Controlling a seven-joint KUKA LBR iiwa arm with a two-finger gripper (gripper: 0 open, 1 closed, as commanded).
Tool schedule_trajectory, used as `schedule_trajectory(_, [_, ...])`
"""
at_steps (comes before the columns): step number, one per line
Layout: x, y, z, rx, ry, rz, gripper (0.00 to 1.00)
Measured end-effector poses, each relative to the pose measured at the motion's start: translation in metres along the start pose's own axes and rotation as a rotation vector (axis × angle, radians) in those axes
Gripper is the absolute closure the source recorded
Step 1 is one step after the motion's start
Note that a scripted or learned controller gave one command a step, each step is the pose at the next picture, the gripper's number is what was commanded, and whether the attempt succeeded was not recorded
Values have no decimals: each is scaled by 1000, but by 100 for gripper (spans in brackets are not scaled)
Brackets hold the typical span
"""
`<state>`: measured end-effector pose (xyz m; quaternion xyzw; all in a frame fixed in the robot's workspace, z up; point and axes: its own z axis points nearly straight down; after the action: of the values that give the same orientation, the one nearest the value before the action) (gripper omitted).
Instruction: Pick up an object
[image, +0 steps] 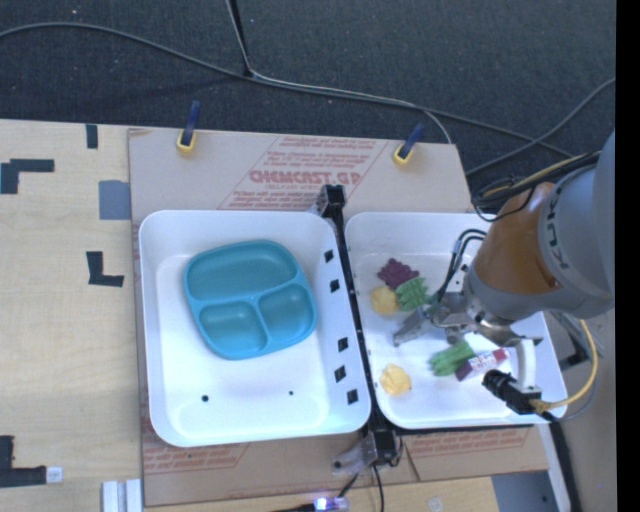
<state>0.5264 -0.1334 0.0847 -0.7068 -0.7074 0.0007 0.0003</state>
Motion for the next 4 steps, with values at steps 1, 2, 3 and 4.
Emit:
schedule_trajectory(1, [-1,1,-11,-4,-3,1,100])
schedule_trajectory(2, [-10,2,-68,-3,0,1,100])
schedule_trajectory(3, [-4,6,-126,-1,1,-1,100])
schedule_trajectory(4, [-3,1,-169,-3,0,-1,100])
